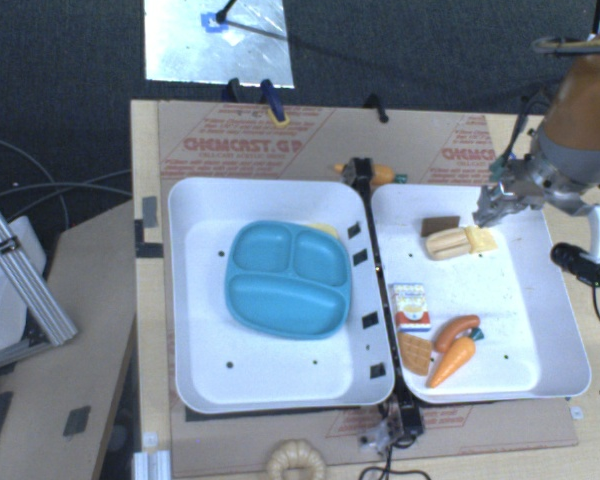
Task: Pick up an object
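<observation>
Hovering my pincer (487,211) just above the bun (460,242); finger state I cannot tell, so I'd centre, then descend.

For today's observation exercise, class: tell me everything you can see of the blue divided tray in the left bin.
The blue divided tray is a light blue, smooth, plastic-looking plate with rounded corners and three compartments: two smaller ones at the far side, one long one nearer the camera. It lies flat and slightly rotated near the middle of the left bin, resting on its floor. A pale yellowish thing peeks out at its far edge.
</observation>
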{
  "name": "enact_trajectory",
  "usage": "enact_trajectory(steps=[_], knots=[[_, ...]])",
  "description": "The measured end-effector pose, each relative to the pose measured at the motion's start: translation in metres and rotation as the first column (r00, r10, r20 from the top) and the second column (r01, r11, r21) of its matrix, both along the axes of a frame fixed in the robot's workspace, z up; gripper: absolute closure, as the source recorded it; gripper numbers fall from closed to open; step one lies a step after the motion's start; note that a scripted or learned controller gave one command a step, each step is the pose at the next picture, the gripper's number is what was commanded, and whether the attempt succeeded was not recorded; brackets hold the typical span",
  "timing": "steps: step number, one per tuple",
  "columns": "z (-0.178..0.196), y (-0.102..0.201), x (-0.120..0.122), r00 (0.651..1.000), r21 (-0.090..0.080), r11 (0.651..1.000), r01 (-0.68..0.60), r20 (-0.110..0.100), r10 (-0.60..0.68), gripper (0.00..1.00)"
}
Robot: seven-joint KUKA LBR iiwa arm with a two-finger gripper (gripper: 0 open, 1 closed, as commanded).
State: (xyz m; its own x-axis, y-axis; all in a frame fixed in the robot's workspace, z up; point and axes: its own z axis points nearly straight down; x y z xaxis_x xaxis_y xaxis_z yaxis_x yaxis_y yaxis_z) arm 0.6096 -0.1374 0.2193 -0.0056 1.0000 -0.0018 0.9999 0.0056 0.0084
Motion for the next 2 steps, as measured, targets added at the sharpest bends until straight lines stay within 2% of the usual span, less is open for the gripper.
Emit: enact_trajectory(steps=[1,2], knots=[[0.005,0.000,0.001,1.000,0.001,1.000,0.000,-0.006,0.000,1.00],[0.015,0.058,0.009,1.000,0.003,1.000,-0.004,-0.005,0.004,1.00]])
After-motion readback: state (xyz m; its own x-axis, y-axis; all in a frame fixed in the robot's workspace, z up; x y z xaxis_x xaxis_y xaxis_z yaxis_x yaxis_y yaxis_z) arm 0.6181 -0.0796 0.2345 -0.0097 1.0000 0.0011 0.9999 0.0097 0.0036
